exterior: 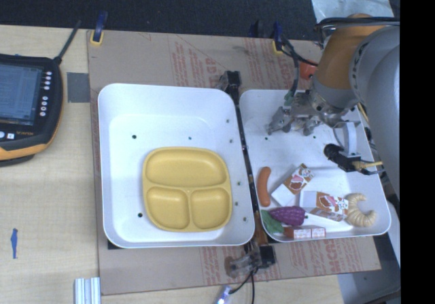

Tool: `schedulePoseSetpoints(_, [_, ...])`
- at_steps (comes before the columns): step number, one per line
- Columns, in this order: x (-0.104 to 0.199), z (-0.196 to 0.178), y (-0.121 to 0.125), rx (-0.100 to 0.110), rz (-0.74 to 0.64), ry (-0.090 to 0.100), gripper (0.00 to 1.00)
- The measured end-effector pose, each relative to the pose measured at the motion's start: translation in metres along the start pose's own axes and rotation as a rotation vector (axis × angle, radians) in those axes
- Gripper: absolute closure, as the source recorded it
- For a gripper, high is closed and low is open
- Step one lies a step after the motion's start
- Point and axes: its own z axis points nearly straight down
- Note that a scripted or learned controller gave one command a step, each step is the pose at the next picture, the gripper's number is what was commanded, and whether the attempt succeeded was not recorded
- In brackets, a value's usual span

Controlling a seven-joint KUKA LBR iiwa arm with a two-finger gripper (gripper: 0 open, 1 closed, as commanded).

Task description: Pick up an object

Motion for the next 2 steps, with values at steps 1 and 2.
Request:
schedulePoseSetpoints(1, [-0.028,-0.003,0.01,-0.017,-0.004,-0.001,0.0])
schedulePoseSetpoints(2, [-0.028,-0.014,0.011,-0.016,-0.008,-0.002,1.0])
